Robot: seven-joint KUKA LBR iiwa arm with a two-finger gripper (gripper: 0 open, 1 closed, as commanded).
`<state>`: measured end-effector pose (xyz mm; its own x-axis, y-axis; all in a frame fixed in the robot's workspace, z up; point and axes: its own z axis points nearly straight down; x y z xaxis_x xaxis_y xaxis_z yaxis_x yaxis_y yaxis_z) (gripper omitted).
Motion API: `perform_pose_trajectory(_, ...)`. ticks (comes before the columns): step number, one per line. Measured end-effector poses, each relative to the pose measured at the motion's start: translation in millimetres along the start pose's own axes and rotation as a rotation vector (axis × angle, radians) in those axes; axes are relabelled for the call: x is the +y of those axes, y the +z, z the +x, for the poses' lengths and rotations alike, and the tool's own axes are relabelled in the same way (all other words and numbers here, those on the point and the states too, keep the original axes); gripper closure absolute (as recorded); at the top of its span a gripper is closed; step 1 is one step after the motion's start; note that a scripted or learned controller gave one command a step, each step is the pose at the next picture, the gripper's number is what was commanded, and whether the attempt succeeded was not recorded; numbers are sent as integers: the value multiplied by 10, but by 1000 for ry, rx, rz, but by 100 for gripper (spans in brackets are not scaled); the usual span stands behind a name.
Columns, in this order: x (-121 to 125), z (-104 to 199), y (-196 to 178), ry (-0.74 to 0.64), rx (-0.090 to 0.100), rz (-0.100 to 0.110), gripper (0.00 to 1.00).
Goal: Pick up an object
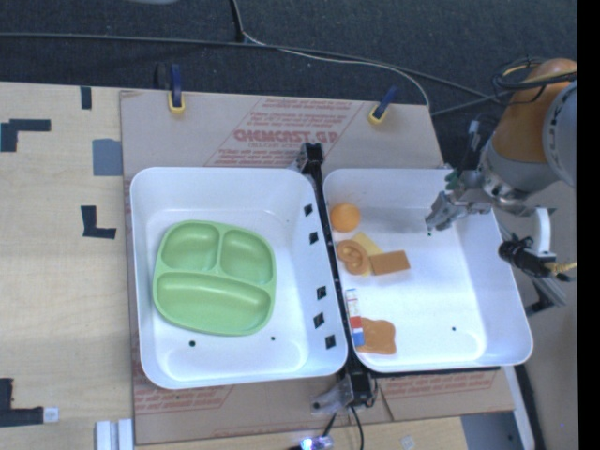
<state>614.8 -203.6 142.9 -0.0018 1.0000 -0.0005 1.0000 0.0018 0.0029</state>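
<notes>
Camera view: pincer (pixel 441 216) hangs over right white bin (pixel 469 293), finger state not discernible, nothing visibly held; small round orange ball (pixel 345 217) sits near divider, well apart, so best approach looks vertical, centred, clear of wall.

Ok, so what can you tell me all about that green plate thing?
The green plate is a light green tray that looks like smooth plastic, with rounded corners. It has three compartments: two smaller ones at the far side and one long one nearer the camera. It lies flat, slightly turned, on the floor of the left bin.
</notes>
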Motion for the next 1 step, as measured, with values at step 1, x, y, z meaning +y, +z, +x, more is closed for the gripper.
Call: perform_pose_trajectory(1, 36, -25, -635, 0, -1, -2, 100)
